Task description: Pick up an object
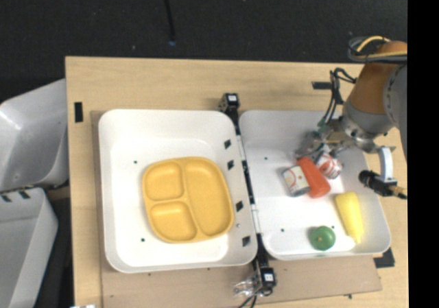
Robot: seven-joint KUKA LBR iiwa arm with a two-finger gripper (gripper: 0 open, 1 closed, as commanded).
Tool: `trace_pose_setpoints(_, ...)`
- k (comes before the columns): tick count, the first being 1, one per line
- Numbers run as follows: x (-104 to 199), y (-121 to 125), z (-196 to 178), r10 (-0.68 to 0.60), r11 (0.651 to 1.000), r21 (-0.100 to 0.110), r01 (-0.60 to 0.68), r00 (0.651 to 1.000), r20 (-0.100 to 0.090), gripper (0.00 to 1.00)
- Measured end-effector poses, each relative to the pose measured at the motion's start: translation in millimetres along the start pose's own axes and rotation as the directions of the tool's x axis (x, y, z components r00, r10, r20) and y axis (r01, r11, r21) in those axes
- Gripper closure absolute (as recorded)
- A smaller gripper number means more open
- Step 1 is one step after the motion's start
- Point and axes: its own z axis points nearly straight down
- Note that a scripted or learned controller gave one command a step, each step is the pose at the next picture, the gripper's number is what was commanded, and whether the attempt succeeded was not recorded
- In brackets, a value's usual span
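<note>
Gripper (pixel 321 143) above orange object (pixel 315 178) and unreadably labelled box (pixel 296 180), jaw state unclear.

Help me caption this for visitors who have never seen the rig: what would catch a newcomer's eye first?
First, the big yellow divided plate lying alone in the left bin. Next, the bright cluster in the right bin: an orange carrot-like piece against a small grey box, a yellow corn-like piece and a green round thing near the front. The arm's pincer hangs just above that cluster.
</note>
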Motion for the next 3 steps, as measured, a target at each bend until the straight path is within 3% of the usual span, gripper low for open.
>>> trace_pose_setpoints(1, -2, 0, 2, 0.000, 1.000, -0.002, 0.000, 1.000, 0.001, 0.00)
trace_pose_setpoints(2, -2, 1, -10, -0.002, 1.000, -0.006, 0.002, 1.000, 0.003, 1.00)
trace_pose_setpoints(3, 1, -1, -56, 0.000, 1.000, -0.008, 0.000, 1.000, -0.001, 1.00)
